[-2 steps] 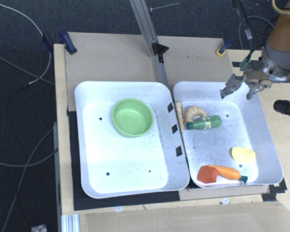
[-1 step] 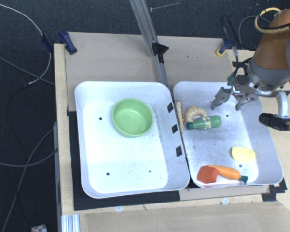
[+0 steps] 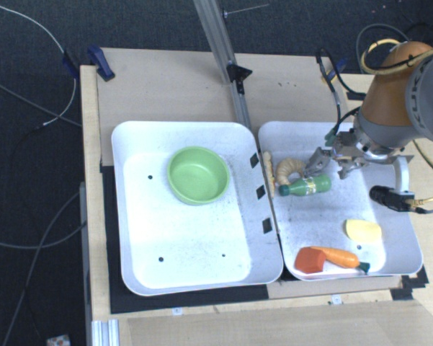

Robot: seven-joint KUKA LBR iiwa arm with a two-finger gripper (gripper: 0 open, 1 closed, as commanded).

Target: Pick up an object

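**End effector low over the green bottle, nothing lifted yet**

From where I stand, the end effector (image 3: 323,163) has its two fingers spread open in the right bin (image 3: 411,258), hanging just above the far end of a small green bottle (image 3: 307,187). The bottle lies on its side on the bin floor, touching a tan curved piece (image 3: 285,169) that sits just to its left, close to the wall between the two bins. Nothing sits between the fingers, so I would say the pick is still ahead: the approach looks nearly made, while the closing and the lift remain.

Nearer to me in the same bin lie a pale yellow piece (image 3: 363,230) and, along the near rim, an orange carrot (image 3: 338,257) with a red block (image 3: 310,261) touching its left end. The left bin (image 3: 137,265) holds a green bowl (image 3: 197,174), upright, well apart from the arm. Both bins rest on the desk (image 3: 166,85).
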